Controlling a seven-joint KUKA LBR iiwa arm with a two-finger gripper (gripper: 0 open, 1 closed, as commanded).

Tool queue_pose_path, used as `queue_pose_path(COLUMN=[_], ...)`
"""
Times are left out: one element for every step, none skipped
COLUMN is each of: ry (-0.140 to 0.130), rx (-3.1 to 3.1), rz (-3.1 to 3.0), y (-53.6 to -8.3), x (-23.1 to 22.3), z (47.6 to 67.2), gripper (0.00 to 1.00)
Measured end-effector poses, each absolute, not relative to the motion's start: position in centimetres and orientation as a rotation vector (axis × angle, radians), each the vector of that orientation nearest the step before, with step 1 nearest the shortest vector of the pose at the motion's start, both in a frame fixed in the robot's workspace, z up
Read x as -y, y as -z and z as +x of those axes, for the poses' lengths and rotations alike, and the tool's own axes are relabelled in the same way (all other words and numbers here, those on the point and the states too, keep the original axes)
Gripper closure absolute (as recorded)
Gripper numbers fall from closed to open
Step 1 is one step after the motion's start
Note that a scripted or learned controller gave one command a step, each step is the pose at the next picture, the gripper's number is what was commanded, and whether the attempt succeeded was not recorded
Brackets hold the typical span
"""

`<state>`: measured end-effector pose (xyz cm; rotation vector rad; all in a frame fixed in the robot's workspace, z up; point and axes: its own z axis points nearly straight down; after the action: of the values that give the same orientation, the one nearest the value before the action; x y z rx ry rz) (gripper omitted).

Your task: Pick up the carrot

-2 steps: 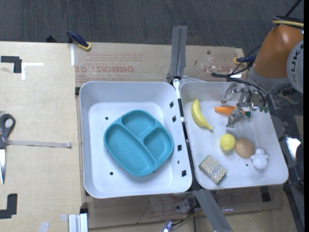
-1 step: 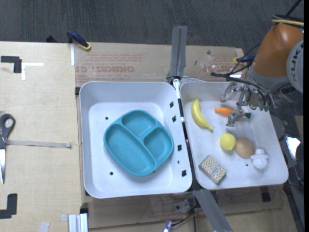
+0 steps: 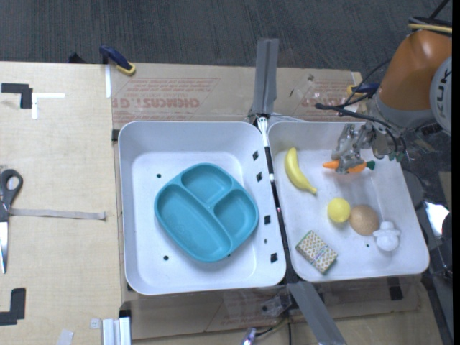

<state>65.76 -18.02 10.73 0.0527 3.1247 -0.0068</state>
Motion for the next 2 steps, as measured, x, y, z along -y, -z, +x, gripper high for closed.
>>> queue_pose_path(ry=[-0.008, 0.000], rx=[-3.133, -3.133], rz=[-0.112, -0.106], y=[-9.43, -9.50], x=[19.52, 19.98], z=[64.75, 64.67], gripper=[1.00, 0.00])
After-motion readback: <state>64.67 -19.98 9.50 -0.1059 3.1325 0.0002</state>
